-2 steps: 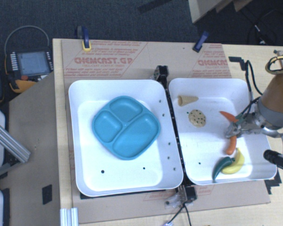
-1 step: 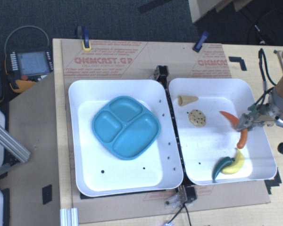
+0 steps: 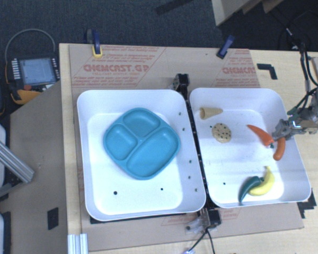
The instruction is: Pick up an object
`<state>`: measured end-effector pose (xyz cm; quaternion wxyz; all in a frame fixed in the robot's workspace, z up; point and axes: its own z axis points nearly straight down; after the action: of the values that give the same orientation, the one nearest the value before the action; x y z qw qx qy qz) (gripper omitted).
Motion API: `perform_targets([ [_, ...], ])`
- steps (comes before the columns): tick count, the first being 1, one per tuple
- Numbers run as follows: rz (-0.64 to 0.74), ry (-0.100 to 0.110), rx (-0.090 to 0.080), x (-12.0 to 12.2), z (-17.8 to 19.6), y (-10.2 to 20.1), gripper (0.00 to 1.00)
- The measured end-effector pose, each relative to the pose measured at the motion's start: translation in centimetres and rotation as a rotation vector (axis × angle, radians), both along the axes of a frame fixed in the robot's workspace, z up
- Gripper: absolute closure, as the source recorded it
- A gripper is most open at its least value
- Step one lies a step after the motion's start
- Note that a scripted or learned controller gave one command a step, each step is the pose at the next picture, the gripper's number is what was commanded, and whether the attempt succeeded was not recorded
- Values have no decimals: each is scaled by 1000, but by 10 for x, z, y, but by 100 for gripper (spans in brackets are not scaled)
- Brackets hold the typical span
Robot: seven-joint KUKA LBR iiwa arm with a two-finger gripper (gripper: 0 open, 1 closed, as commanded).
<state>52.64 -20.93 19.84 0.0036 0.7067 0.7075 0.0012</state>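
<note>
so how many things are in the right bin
5: cone and cookie upper left, two orange pieces by the gripper, banana at front.

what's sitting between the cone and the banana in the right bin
The cookie lies roughly between the cone and the banana in the camera view; below it, bare bin floor.
</note>
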Motion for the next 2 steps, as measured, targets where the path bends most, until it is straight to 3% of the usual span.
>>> perform_targets([
  [1, 0, 2, 1, 1, 31, 0, 100],
  [2, 5, 7, 5, 21, 24, 58, 100],
])
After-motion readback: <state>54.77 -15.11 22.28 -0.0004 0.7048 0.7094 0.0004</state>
